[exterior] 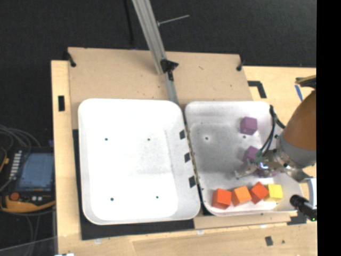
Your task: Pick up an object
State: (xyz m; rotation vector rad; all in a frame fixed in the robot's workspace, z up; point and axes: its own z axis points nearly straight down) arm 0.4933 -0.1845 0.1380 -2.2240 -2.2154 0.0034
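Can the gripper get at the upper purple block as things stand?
Probably yes. The upper purple block sits alone on bare bin floor in the right bin, with the gripper just below it.

You will find nothing legible here; no lettering, number or brand mark can be read on the bins, the blocks, the bench or the arm; the handheld pendant at the left edge shows a bluish screen, but whatever it displays is too blurred for you to make out.
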